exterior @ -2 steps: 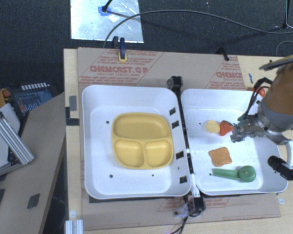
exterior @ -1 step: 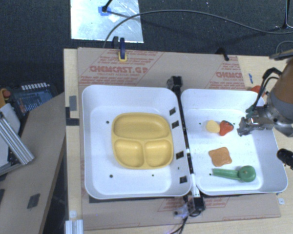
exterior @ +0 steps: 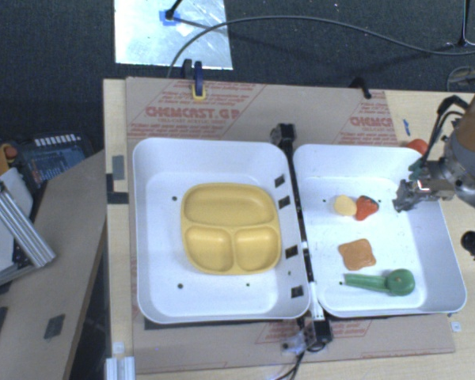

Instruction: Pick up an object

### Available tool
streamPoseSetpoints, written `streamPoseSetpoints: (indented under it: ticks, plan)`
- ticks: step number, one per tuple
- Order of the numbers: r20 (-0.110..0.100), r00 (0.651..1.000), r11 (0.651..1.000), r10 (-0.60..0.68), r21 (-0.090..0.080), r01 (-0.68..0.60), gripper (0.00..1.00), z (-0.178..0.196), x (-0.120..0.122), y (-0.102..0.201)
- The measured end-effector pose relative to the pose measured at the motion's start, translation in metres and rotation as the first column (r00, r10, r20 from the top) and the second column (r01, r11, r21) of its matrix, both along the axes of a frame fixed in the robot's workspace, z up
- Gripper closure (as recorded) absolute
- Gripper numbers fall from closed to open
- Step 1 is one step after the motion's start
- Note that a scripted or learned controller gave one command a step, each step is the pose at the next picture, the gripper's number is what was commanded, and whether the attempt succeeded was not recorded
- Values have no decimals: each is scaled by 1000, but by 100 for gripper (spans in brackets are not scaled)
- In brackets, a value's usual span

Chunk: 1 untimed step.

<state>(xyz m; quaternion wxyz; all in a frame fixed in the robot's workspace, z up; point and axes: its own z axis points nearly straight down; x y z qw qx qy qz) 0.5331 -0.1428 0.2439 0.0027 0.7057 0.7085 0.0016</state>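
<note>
The tool (exterior: 402, 197) is seen at the right of the frame, over the right bin (exterior: 435, 236), near the red piece (exterior: 367, 207) and the pale yellow piece (exterior: 345, 205). Whether it is open or closed cannot be told. An orange piece (exterior: 356, 253) and a green utensil (exterior: 384, 282) lie lower down, untouched. Nothing is judged lifted yet; the whole pick is left.

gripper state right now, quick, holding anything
gripper: above the right bin's right side, open or closed cannot be told; nothing seen held.
</note>
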Motion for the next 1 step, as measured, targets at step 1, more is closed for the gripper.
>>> streamPoseSetpoints:
  ticks: [1]
  plan:
    - [-4, 1000, 1000, 5, 3, -5, 100, 5, -4, 46]
